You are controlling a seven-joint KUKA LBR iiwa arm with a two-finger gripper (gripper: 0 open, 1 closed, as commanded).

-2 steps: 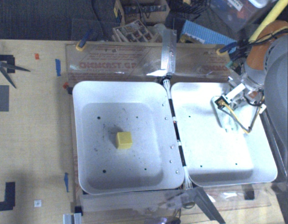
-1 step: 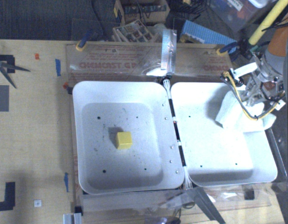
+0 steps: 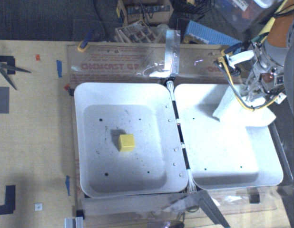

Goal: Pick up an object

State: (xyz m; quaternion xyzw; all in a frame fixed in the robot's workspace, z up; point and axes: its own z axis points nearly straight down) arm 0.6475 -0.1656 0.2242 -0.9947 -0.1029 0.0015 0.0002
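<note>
The arm (image 3: 280,37) reaches in at the bench's far right corner, its orange band high near the upper right and the wrist angled down and inward over the far right corner of the right bin (image 3: 223,175). Yellow cables loop around the gripper (image 3: 254,87), and whether its fingers are apart or together cannot be told. A small yellow block (image 3: 127,142) lies near the middle of the left bin (image 3: 90,108), well apart from the gripper.
</note>
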